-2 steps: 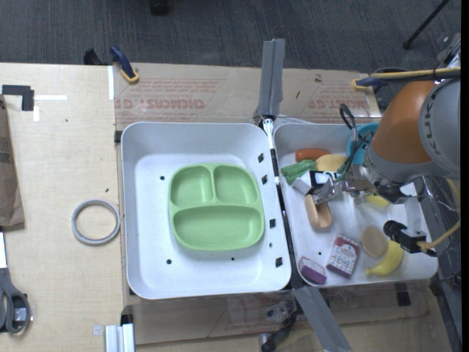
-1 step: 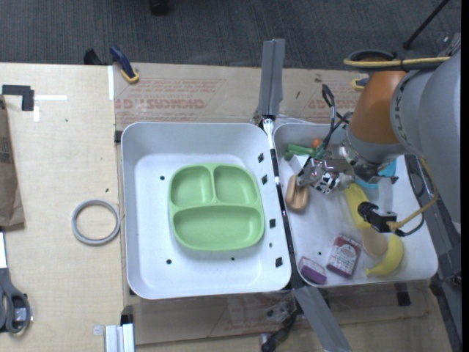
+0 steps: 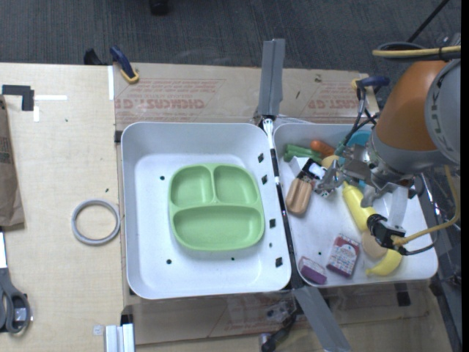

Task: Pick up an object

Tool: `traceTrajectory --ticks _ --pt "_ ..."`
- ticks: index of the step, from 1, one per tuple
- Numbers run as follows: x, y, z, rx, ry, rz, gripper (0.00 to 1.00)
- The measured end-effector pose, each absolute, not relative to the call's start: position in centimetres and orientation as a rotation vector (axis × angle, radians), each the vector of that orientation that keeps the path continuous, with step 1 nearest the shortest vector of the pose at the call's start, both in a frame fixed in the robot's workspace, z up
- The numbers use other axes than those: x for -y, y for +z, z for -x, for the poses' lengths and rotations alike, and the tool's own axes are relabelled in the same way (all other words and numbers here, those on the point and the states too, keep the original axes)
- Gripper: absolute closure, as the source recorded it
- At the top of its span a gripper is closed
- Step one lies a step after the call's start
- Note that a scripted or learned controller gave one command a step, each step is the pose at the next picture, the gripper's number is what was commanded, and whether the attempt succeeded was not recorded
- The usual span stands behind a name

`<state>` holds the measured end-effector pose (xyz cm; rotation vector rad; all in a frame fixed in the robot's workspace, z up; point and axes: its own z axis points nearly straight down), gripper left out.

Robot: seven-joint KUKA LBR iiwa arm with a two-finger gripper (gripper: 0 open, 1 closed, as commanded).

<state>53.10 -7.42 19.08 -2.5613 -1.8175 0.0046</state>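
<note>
Two bins on the bench. Left bin (image 3: 139, 218): one green divided plate (image 3: 216, 207), nothing else. Right bin (image 3: 322, 229): clutter of small items — wooden block (image 3: 298, 195), yellow banana-like piece (image 3: 356, 205), second yellow piece (image 3: 385, 265) at the near right corner, red-and-white packet (image 3: 344, 255), purple item (image 3: 314, 273), green item (image 3: 299, 152) and orange item (image 3: 321, 147) at the far wall, black-and-white piece (image 3: 311, 172).

Gripper (image 3: 331, 182): low over the right bin's middle, reaching in from the right; metal parts blur into the clutter, so spread of the jaws cannot be told, and no item is seen held.

Step in hand, judged: descent onto a target. Likeliest candidates are the black-and-white piece, just beside the tip on its far-left side, and the block, near on the left. The banana-like piece lies just right of the tip, under the wrist.

Advice: choose one item with free sides; come straight down; straddle the narrow axis; avoid the bin's dividing wall and crowded neighbours; close fully before lifting.
</note>
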Motion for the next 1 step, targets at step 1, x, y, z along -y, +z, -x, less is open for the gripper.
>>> traceTrajectory --ticks 1 --pt "12.26 16.83 -57.79 1.763 0.007 2.599 0.00"
